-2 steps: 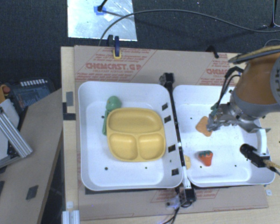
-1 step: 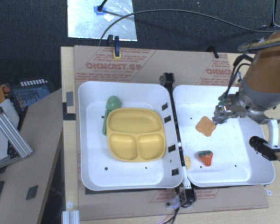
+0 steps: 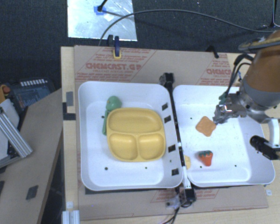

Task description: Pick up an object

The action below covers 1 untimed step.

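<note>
Left bin [image 3: 91, 139]: yellow tray [image 3: 133, 134], green toy [image 3: 111, 107] | right bin [image 3: 252, 171]: orange slice [image 3: 206, 125], carrot [image 3: 205, 157] | gripper [image 3: 220, 114]: opening cannot be told, nothing seen held.

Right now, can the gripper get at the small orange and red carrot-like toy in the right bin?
Probably yes. The gripper sits above the flat orange piece, and the small orange and red carrot-like toy lies nearby on the open right bin floor, nothing covering it.
</note>
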{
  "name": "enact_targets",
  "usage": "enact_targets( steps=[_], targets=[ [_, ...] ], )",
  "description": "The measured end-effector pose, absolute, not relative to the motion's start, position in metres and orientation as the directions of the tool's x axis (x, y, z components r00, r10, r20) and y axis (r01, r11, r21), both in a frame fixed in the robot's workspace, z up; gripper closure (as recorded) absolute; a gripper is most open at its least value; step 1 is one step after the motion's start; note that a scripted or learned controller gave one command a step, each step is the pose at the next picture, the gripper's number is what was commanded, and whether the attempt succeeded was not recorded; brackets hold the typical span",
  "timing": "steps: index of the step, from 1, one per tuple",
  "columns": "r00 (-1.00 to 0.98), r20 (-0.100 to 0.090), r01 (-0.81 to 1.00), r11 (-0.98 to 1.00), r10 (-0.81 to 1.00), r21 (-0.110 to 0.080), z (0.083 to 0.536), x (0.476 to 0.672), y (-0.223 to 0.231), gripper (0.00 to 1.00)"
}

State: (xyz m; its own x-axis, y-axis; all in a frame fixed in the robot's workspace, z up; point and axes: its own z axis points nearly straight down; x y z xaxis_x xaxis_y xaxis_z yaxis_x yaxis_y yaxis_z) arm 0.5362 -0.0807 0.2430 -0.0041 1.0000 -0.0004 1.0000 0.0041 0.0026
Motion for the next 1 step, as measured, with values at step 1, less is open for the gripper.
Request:
enact_targets(
  steps=[1],
  targets=[
    [-0.009,0.001,1.000,0.009,1.000,0.001,0.2338,0.5407,-0.0285,1.00]
  ],
)
